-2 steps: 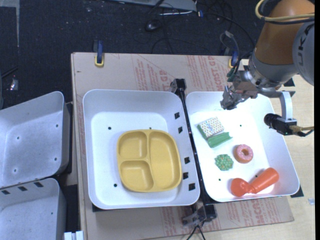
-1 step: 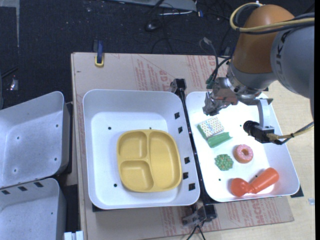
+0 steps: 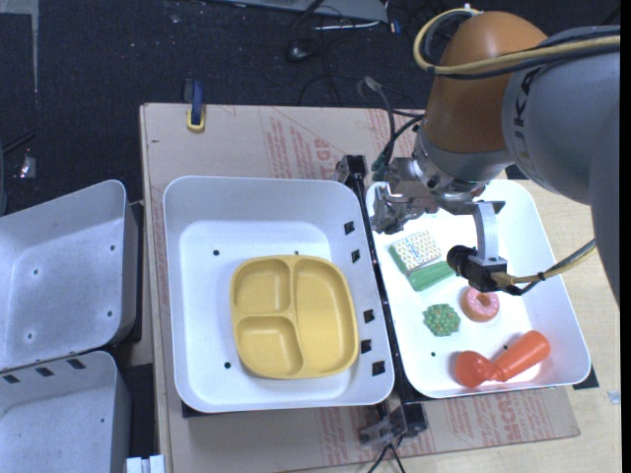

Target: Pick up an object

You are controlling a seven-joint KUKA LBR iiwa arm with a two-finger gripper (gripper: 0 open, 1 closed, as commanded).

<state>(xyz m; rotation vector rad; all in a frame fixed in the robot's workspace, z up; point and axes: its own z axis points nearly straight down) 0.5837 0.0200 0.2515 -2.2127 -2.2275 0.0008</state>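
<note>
The gripper [image 3: 399, 205] hung over the right bin's [image 3: 552, 264] far left corner, its state impossible to tell; a green sponge [image 3: 419, 260] lay just beneath, a donut [image 3: 481, 304], broccoli [image 3: 441, 319] and orange bottle [image 3: 501, 359] nearer the front edge.

Two white bins: the left bin [image 3: 187, 264] holds one yellow divided plate [image 3: 294, 316]; the right bin [image 3: 552, 264] holds one green sponge [image 3: 420, 258], one broccoli floret [image 3: 442, 319], one pink doughnut [image 3: 481, 305], one orange bottle [image 3: 501, 359].

A brown bench [image 3: 256, 131] carries two white bins [image 3: 197, 225] [image 3: 562, 333] side by side.
</note>
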